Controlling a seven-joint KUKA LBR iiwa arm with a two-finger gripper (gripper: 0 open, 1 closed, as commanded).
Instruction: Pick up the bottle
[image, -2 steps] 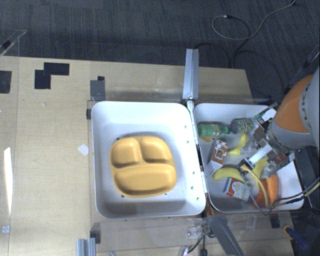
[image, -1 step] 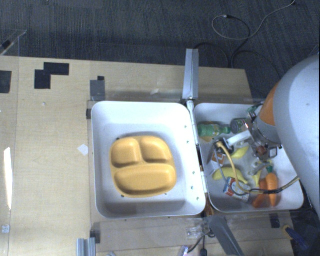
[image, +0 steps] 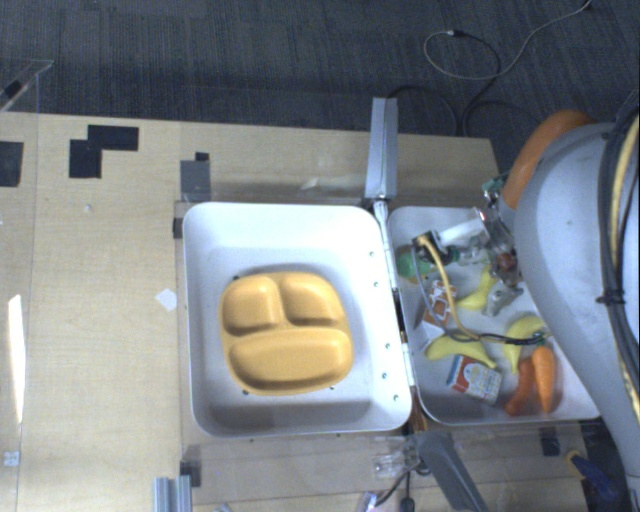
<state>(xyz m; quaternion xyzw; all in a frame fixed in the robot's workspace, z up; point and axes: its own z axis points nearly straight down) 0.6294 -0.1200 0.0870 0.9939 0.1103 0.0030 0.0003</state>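
Observation:
A green bottle (image: 408, 263) lies against the left wall of the right bin (image: 500, 415), near its far end. My gripper (image: 503, 285) hangs over the far right part of that bin, to the right of the bottle and apart from it. I see nothing between its fingers. The grey arm covers the bin's right side.
The right bin also holds two yellow bananas (image: 452, 347) (image: 522, 328), an orange carrot (image: 543, 375), a small red and white carton (image: 474, 379) and a printed packet (image: 437, 298). In the left bin (image: 200, 300) lies a yellow divided plate (image: 286, 332).

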